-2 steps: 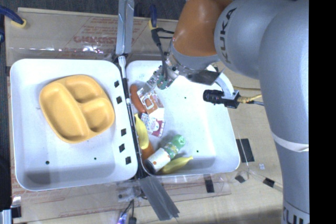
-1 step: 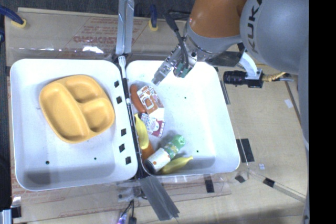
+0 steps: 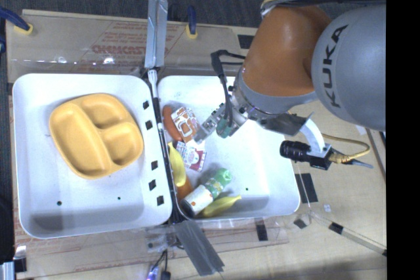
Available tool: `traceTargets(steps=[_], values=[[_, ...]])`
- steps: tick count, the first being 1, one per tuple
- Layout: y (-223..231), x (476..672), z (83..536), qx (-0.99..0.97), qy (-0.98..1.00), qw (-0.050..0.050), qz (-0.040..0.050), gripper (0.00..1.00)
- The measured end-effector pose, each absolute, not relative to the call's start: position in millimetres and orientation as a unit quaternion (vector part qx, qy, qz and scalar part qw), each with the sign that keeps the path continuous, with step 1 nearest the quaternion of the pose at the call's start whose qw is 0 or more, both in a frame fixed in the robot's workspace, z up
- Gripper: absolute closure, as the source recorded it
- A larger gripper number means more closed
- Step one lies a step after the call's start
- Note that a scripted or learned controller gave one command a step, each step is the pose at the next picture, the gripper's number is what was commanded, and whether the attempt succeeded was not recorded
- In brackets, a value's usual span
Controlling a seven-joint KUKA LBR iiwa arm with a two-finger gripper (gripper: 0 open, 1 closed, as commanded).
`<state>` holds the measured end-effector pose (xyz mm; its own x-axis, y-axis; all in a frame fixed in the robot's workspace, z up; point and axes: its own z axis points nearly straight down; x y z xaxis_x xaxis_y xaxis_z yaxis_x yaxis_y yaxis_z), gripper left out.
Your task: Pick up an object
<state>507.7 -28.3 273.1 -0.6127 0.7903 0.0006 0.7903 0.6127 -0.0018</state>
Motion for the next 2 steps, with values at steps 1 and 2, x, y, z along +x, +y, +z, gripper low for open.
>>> traceTargets(steps=[1,2], values=[[-20,566.3,242,-0.539,-0.842,0.0,0.0009,1.0],[-22,534.6,190,-0.675,-0.738,0.003,0.0021,1.0]])
